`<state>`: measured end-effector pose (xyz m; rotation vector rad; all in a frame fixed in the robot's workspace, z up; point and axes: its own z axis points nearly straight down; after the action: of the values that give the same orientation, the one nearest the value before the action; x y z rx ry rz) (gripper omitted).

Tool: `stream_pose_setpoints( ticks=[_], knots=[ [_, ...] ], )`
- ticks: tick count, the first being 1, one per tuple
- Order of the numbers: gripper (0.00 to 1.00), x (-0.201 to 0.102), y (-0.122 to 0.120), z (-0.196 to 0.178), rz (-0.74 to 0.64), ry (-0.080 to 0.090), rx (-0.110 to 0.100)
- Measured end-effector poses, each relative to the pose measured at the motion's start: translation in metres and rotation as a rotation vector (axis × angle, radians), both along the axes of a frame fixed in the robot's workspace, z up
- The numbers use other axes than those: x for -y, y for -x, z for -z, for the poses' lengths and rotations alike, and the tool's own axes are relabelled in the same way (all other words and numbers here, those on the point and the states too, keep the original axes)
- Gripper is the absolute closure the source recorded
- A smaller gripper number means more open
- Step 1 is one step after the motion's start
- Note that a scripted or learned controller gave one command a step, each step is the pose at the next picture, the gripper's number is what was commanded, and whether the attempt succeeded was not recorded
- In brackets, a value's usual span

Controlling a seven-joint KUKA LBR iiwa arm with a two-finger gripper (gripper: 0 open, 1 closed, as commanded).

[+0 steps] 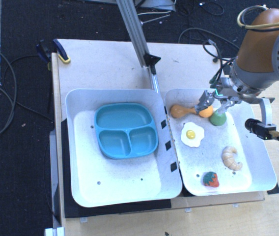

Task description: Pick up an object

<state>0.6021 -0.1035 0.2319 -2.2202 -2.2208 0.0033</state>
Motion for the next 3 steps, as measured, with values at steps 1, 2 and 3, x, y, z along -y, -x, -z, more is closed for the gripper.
stream_pose_setpoints(
  ticks=[1,2,3],
  knots=[
    [0.00,0.000,-0.001,-0.001,0.000,0.000,0.002],
    [0.00,0.005,0.008,0.049,0.002,-0.001,-0.001],
    [0.00,-0.001,0.012,0.112,0.001,-0.001,-0.004]
  ],
)
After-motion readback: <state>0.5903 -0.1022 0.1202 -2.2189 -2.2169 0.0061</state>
